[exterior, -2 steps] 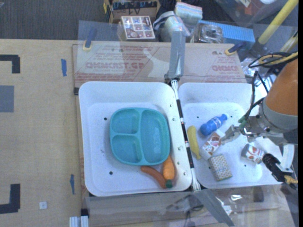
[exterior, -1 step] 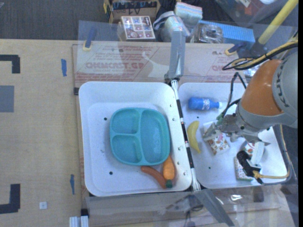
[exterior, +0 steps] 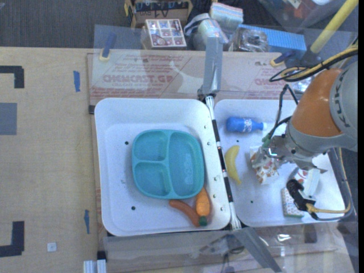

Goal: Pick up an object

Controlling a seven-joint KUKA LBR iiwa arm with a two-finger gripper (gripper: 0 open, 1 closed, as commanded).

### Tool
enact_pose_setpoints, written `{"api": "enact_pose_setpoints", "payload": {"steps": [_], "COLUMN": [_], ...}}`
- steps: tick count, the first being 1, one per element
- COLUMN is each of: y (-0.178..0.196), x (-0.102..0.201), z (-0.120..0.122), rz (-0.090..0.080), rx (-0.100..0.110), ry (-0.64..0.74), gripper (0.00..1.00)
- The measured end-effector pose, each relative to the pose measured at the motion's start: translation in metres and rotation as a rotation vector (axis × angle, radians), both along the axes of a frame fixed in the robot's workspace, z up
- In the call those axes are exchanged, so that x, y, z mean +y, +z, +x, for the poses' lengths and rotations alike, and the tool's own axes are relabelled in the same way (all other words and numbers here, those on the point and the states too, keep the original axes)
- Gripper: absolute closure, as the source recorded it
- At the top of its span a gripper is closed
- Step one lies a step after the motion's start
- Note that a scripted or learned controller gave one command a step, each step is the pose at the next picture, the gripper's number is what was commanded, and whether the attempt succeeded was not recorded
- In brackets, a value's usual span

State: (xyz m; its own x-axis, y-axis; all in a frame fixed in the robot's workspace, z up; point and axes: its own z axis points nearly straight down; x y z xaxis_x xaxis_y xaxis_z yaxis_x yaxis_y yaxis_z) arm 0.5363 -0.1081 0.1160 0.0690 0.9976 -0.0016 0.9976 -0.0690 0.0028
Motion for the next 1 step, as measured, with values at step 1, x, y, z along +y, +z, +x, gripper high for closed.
{"api": "enact_pose_setpoints", "payload": {"steps": [1], "y": [0.0685], "x": [0.096], "z": [0.0565], "rz": [0.002], "rx": [0.004], "ry": [-0.2], "gripper": [1.0]}}
